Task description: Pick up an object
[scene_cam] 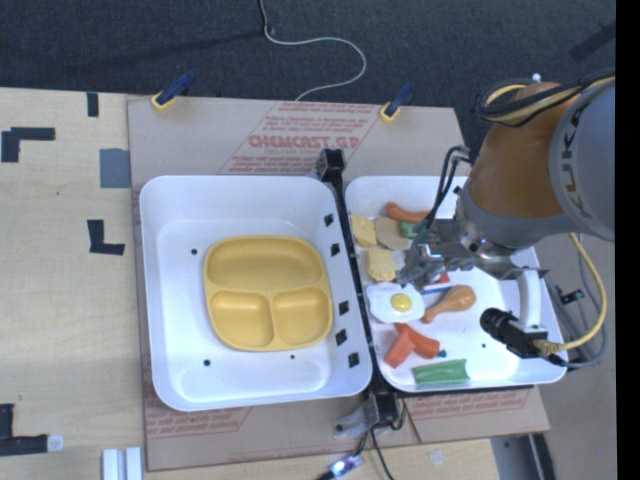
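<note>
**PICK STEP: GRIPPER OVER RIGHT BIN, NO OBJECT SECURED**

Status. Arm [530,168] reaches in over the right bin [520,368]. Gripper [428,263] sits low near the bin's centre, just above and beside the fried egg [397,303]. Claw state: cannot tell; the metal parts blur together at this angle. Nothing is visibly held.

Candidate objs, all in right bin:
- fried egg, near the left wall, mid-length.
- drumstick [450,301], just right of the egg, under the wrist.
- orange carrot piece [408,346] and green piece [440,372], toward the near edge.
- pale biscuit pieces [380,264] and orange sausage [405,212], toward the far-left corner.

Left bin [170,228] carries a yellow divided plate [268,292] at its centre; not a likely target.

Procedure (judgement). Closest objs are egg and drumstick.
1. Prefer the drumstick: narrow shaft, prob. easier to span than the flat egg.
2. Centre over the shaft, approx. square to its long axis.
3. Descend until tips flank it, then close.
4. Lift straight up; verify obj rises w/ the claw.

Caution. Objs are crowded; a skewed descent may push the egg against the bin wall.
</note>
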Tool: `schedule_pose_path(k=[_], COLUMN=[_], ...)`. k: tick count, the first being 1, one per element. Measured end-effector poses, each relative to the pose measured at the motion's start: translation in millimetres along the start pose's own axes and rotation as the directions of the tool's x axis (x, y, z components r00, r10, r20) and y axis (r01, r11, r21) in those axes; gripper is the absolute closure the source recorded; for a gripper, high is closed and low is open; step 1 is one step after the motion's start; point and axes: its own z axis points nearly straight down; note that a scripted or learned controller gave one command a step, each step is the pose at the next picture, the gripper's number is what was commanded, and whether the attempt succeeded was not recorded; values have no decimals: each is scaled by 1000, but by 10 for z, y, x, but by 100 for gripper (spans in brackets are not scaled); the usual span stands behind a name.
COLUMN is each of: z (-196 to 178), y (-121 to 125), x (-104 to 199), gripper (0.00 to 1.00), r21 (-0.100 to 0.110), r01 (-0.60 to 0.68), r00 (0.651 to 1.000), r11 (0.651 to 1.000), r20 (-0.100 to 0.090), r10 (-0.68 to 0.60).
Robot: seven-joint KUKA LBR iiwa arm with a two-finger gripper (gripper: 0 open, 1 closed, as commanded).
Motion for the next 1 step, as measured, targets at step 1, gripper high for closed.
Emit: schedule_pose_path(k=[1], z=[133], y=[141], x=[83], gripper=[100], r21=[2], r01=[2], r00=[1000], r11=[1000], r20=[1], r10=[-2])
